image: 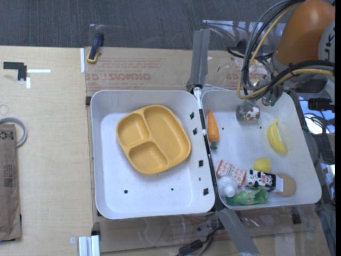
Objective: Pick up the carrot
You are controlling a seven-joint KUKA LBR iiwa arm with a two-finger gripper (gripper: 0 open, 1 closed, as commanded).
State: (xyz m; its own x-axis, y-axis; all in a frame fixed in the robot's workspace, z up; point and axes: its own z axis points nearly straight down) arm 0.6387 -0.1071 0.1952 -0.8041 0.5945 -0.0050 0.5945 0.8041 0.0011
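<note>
Two bins: carrot [212, 127] lies untouched by the divider; gripper [248, 112], finger state indiscernible, must approach leftward.

Dark grey carpet floor [133, 9] along top. Light wood tabletop [48, 143] at left. Brown cardboard sheet [138, 71] lying flat behind white bins [106, 196].

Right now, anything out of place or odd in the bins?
Nothing spilled or damaged. The orange carrot lies tight against the left wall of the right white bin, which may hamper a grasp. The yellow three-compartment plate sits askew in the left white bin.
</note>
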